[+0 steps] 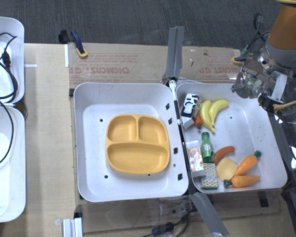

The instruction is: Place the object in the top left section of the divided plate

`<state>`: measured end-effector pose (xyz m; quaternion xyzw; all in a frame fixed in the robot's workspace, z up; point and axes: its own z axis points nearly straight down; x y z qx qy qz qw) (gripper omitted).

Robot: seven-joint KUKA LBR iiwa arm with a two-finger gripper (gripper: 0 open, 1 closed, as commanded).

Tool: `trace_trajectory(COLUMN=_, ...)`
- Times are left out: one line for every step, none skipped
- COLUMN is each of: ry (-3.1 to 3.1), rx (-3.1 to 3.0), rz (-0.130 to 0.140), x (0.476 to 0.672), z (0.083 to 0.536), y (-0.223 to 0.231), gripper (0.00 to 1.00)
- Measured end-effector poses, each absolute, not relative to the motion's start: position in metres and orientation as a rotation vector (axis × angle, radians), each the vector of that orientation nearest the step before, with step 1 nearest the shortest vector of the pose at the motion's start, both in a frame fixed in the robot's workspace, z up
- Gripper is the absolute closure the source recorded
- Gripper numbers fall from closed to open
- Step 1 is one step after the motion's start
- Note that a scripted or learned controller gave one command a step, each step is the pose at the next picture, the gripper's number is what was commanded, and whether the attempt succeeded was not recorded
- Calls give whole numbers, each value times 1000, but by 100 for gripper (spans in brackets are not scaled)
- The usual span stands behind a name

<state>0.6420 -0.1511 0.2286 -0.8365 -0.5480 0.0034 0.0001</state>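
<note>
2 white bins sit side by side on the bench (44, 132). Behind them lies cardboard (138, 63) printed in red letters, reversed and not legible to me. The left bin (89, 181) holds the yellow divided plate (137, 143), with bare floor all around it and all 3 sections bare. The right bin (266, 142) crowds its goods along its left wall and near edge: bananas (211, 112), 2 carrots (245, 173), a green bottle (206, 147), small packets (195, 158) with unreadable labels. The gripper (251, 85) hovers at the right bin's far rim; whether the jaws are open or closed, I cannot tell
</note>
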Motion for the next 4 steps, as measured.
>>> trace_trajectory(ry=-1358, rx=-2831, rz=7, x=658, z=190, y=-57, gripper=100)
trace_trajectory(ry=-998, rx=-2977, rz=9, x=521, z=214, y=3, gripper=100)
trace_trajectory(ry=-1135, rx=-2928, rz=8, x=504, z=225, y=6, gripper=100)
trace_trajectory(ry=-1214, rx=-2897, rz=10, x=547, z=210, y=77, gripper=100)
